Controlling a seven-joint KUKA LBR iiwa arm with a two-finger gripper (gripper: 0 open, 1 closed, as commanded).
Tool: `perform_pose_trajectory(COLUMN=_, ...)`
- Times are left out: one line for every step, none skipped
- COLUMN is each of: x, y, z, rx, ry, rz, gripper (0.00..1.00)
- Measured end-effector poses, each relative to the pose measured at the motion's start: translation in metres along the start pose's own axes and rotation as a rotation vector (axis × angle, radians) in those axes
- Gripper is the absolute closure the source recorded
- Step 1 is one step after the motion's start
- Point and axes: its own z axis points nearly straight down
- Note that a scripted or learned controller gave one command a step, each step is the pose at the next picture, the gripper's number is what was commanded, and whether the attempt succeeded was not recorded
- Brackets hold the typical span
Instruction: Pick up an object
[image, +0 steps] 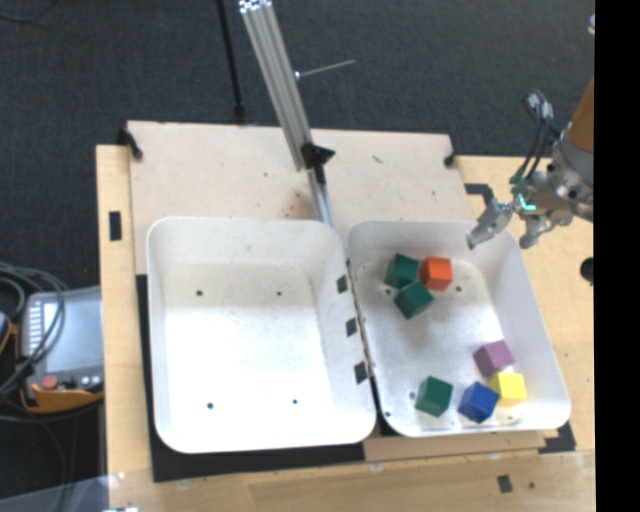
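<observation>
Orange plastic cube (436, 271) sits in the right-hand white bin (535, 330), touching a dark green block (402, 269), a second green block (413, 298) just below. The grey two-finger gripper (508, 228) hangs above the bin's far right corner, fingers spread, nothing between them. A clean pick likely means centring over the cube, straddling its free sides, descending straight.

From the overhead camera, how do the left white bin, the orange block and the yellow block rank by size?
1. Left white bin, by far the largest.
2. Orange block and yellow block: they look about alike, so I won't rank them.
</observation>
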Motion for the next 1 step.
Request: perform_pose_trajectory(x=-0.0002, y=0.0006, z=-0.0025, rx=-0.004, ry=-0.002, rz=-0.002, gripper=0.00)
